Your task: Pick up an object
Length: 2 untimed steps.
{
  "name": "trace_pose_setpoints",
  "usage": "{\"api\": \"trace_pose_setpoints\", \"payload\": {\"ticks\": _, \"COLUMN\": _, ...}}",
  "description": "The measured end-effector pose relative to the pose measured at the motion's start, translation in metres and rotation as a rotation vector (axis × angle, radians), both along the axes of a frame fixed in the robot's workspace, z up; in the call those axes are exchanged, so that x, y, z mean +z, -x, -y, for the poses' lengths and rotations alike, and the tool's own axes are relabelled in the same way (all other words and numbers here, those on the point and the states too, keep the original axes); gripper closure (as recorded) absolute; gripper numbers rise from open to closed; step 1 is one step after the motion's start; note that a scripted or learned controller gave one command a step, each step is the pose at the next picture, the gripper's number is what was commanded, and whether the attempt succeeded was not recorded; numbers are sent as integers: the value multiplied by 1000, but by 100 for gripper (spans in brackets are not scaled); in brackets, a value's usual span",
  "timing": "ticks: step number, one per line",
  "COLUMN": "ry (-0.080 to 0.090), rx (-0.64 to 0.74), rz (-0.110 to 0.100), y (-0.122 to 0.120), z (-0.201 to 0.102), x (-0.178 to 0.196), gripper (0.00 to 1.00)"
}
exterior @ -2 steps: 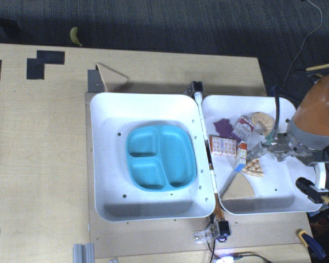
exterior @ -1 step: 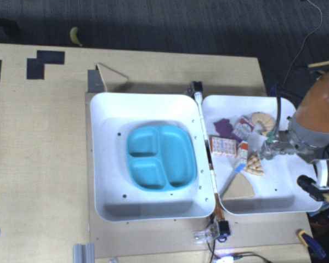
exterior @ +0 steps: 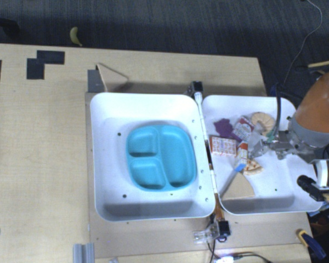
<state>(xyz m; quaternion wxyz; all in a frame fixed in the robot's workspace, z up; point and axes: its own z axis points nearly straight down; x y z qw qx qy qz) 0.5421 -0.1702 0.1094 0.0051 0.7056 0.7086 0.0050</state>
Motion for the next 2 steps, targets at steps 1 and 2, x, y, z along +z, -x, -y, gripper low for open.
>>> {"api": "trace_pose_setpoints", "payload": {"ticks": 1, "ry": 6, "rx": -5, "rz": 7, "y": 49, "z": -33, "x": -19, "gripper": 0}}
{"api": "trace_pose_setpoints", "payload": {"ticks": 2, "ry": -2, "rx": -1, "rz": 12, "y": 46, "z": -36, "x": -5, "gripper": 100}}
